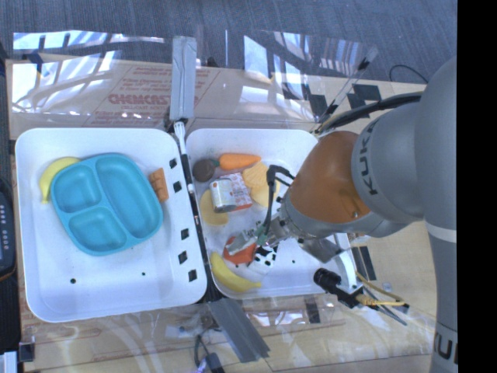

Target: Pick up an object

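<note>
Brown and shiny, the desk (116, 92) holds two white bins side by side. A big grey arm (388, 169) with an orange band reaches in from the right and bends down over the right bin (299, 282).

The left bin (31, 286) holds a blue plate (109, 202) with three parts. A yellow banana (53, 173) peeks out from under the plate's left edge, and a small orange block (159, 183) lies just beside its right edge.

The right bin holds the things to pick from. Another banana (233, 277) lies at the bin's near edge. A carrot (239, 162) lies at the far side, with a silver can (231, 194) just below it and a little brown round thing (204, 169) to its left.

The fingers (260, 239) are low in the right bin, right by a red thing (239, 251) and a small black-and-white spotted block (264, 256). I cannot tell if the fingers are apart or together, or if they hold anything.
</note>
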